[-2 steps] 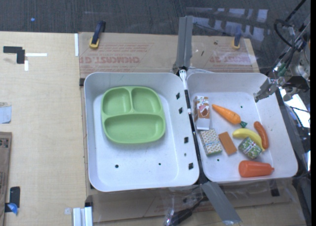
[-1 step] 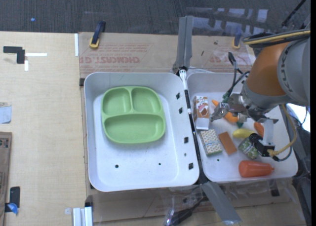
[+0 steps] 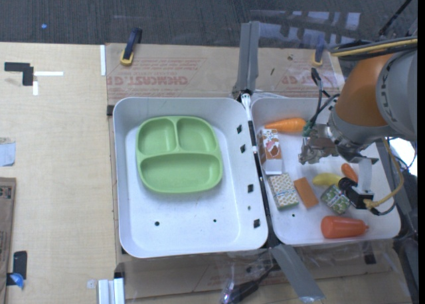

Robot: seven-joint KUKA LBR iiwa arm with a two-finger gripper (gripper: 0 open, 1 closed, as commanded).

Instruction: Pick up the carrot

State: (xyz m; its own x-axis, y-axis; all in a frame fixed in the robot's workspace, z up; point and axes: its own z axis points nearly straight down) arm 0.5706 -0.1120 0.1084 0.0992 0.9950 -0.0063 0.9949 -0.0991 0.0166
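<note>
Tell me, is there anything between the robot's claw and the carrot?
No. In the camera view, the gripper hangs just below and right of the carrot, and the short stretch between them is bare white floor of the right bin.

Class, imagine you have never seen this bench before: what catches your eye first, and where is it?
The bright green divided plate lies alone in the left bin. Then the arm's orange band looms over the right bin, its end effector hanging just below the carrot near the bin's far edge.
</note>
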